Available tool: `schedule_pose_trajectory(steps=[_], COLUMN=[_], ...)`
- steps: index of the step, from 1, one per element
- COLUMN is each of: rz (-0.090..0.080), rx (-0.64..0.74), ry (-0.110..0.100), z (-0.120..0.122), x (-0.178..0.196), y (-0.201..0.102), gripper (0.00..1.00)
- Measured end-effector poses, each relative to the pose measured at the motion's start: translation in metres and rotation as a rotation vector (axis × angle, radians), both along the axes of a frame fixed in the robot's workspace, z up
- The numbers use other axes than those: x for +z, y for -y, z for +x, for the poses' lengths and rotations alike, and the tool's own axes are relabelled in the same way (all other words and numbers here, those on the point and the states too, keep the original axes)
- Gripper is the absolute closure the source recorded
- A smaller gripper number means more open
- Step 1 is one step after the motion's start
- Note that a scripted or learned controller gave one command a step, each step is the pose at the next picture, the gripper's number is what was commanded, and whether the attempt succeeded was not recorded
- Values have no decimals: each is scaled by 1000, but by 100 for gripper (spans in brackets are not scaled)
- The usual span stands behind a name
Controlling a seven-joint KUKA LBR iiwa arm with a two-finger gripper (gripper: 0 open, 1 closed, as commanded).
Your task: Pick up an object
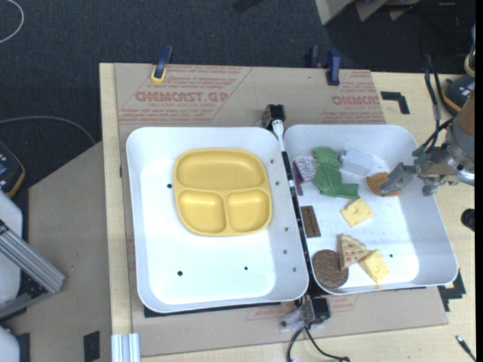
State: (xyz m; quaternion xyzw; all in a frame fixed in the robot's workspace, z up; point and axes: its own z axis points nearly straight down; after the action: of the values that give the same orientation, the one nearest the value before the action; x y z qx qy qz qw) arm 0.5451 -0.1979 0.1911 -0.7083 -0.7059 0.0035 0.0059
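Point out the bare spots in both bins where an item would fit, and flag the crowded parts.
Left bin: bare floor below the yellow divided tray, toward the near rim, and a strip to its left. Right bin: bare floor right of the cheese wedge, toward the right wall. Crowded: the right bin's far-left area with the green toy, and its near-left corner with the brown cookie.

The arm comes in from the right edge of the frame. Its gripper sits at the middle right, pointing left and low down.
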Motion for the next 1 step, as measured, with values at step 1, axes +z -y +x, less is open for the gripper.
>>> schedule_pose_trajectory(steps=[1], rz=[-3], rx=[4], ry=[13], z=[3], x=[7], y=[0], gripper=[0])
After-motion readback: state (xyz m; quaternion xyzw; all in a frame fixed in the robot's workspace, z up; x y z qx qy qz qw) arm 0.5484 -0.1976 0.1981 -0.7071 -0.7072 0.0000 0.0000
